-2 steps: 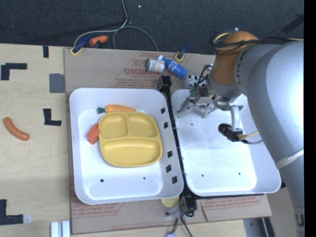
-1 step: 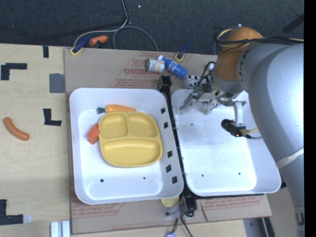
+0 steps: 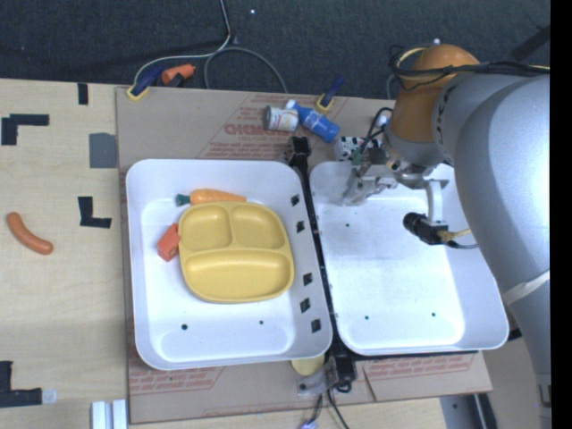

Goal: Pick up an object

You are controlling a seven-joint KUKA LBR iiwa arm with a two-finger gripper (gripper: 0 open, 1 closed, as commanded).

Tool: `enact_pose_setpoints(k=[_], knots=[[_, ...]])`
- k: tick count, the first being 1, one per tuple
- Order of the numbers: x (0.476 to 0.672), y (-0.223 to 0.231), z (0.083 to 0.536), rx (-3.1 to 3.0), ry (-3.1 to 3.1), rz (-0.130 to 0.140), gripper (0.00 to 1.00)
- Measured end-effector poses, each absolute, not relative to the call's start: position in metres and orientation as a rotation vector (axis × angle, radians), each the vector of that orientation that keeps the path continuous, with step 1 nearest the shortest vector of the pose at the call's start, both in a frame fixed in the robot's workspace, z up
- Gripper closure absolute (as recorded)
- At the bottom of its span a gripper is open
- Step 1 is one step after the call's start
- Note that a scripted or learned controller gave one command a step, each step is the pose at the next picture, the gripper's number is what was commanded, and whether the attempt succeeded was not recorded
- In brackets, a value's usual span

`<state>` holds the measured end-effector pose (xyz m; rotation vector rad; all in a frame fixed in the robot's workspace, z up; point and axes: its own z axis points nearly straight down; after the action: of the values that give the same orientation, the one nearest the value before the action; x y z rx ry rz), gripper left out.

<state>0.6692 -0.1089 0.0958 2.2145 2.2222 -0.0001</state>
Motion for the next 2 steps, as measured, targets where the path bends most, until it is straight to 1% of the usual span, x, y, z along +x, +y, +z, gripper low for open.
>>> enact_pose_setpoints(k=[1, 2], knots=[[0.669, -0.109, 0.095, 2.214, 2.222, -0.002, 0.00], [0.668, -0.097, 0.085, 2.218, 2.221, -0.005, 0.00]])
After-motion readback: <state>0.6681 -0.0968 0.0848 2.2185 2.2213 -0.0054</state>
